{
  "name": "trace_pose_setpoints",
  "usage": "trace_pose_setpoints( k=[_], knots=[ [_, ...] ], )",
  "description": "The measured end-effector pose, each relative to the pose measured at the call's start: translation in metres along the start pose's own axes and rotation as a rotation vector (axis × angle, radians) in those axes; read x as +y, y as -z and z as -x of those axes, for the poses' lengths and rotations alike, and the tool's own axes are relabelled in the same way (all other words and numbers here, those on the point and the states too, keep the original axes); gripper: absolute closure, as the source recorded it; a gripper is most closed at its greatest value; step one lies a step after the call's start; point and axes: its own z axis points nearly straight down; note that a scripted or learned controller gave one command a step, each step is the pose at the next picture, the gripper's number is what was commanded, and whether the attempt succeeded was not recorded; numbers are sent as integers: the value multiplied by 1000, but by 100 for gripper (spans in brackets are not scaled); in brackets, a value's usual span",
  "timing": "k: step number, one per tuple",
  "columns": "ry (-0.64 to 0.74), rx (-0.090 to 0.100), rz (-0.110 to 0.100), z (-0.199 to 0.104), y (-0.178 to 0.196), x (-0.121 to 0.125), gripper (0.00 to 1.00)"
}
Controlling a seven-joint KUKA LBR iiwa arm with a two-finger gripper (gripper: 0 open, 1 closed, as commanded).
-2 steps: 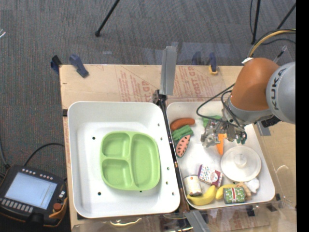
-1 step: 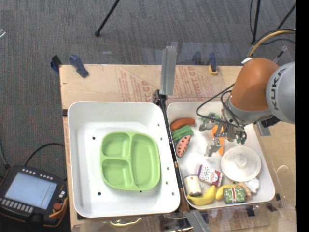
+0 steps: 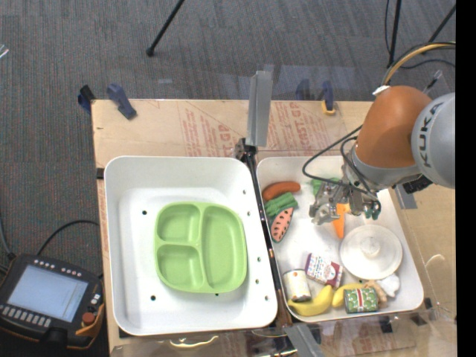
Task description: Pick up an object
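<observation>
My gripper (image 3: pixel 344 210) hangs low over the back of the right bin (image 3: pixel 411 259), under the grey arm with the orange band. Its fingers (image 3: pixel 321 213) stand apart, so it is open. An orange toy carrot (image 3: pixel 340 224) lies in the bin just below the gap between them; I cannot tell whether they touch it. To the left lie a red sausage (image 3: pixel 281 190), a green pickle (image 3: pixel 276 204) and a watermelon slice (image 3: pixel 281 224). A white round bowl (image 3: pixel 370 251) sits right in front of the gripper.
Along the right bin's front lie a small purple carton (image 3: pixel 322 268), a white cup (image 3: pixel 297 285), a banana (image 3: pixel 320 303) and a green-and-red can (image 3: pixel 361 298). The left bin (image 3: pixel 123 199) holds a green divided plate (image 3: pixel 201 246). A pendant (image 3: pixel 44 300) lies at the lower left.
</observation>
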Motion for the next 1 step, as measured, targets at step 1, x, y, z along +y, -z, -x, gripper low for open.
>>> trace_pose_setpoints(
  k=[1],
  knots=[
    [1,1,0,0,0,1,0]
  ],
)
